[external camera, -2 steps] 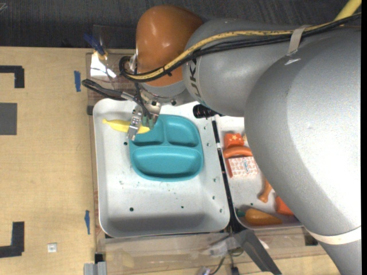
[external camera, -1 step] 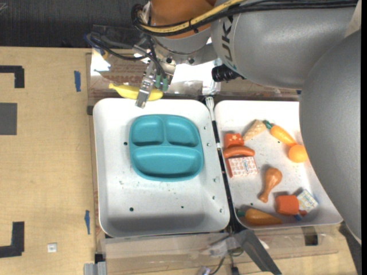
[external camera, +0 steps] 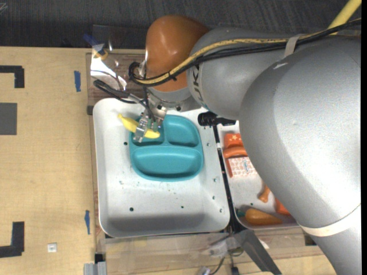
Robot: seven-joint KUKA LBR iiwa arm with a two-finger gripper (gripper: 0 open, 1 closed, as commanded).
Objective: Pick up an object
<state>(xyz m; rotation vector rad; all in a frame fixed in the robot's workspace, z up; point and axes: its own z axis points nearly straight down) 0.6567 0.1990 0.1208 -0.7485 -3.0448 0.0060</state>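
gripper low over left bin, near its far-left corner | finger state: cannot tell | yellow banana directly under the tips, on far-left rim of teal divided tray | banana's long axis slants across the tray's corner

One fixed camera is mounted above the light wooden bench and looks down on it at a slant. The left shallow white plastic bin lies near the middle of the frame and is seen whole; the right shallow white plastic bin shows only a narrow strip beside it. The large grey robot arm with an orange band enters from the right edge and, standing close under the lens, covers most of the right half. Dark floor runs along the top of the frame beyond the bench.
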